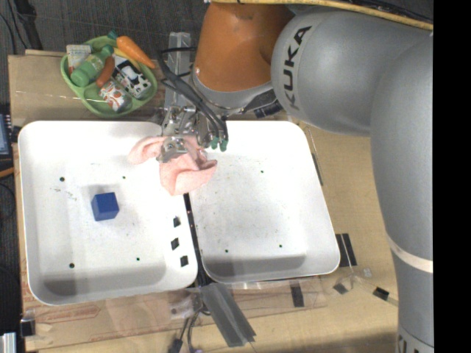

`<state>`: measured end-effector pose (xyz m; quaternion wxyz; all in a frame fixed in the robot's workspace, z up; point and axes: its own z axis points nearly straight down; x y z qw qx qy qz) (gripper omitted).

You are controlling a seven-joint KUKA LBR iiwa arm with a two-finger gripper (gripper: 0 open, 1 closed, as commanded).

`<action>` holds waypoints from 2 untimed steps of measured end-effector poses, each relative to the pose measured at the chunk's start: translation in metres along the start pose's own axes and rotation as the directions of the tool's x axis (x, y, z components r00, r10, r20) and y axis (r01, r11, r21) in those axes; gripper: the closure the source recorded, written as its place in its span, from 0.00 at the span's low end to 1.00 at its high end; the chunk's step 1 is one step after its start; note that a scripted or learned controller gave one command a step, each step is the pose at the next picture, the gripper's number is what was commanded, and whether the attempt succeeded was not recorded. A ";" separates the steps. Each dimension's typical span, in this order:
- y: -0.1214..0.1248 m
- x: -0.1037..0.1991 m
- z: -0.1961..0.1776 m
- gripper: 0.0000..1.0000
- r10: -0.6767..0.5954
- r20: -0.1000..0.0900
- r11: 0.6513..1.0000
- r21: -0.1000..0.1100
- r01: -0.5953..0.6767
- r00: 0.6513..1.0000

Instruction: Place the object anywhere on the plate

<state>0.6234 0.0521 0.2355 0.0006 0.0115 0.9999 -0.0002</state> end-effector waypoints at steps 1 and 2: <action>0.050 0.011 0.004 1.00 -0.031 -0.004 1.000 0.001 0.031 1.000; 0.049 0.011 0.004 0.00 -0.030 -0.003 1.000 0.001 0.030 1.000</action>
